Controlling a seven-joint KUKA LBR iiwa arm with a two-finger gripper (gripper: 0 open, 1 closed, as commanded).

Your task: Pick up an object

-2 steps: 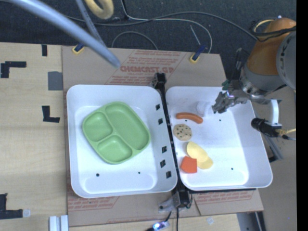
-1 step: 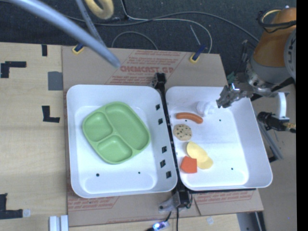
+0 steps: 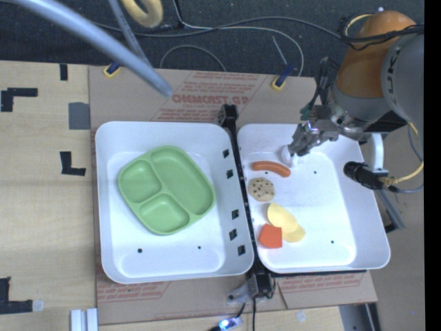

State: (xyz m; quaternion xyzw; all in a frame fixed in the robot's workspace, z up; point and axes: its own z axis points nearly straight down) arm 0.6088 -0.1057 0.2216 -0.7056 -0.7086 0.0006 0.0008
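Observation:
In the right bin [image 3: 358, 247] lie a sausage [image 3: 271, 168], a round speckled cookie [image 3: 261, 188], a yellow piece [image 3: 284, 221] and an orange block [image 3: 271, 236]. My gripper [image 3: 298, 150] hangs low over the bin's far part, just right of the sausage's end. I see nothing between its fingers. The arm comes in from the upper right with its orange band [image 3: 368, 54] above the wrist.
The left bin [image 3: 117, 254] holds a green divided tray [image 3: 165, 188]. A black divider [image 3: 238, 185] runs between the bins. A grey pole [image 3: 89, 29] crosses the upper left. Cables lie on the cardboard behind the bins.

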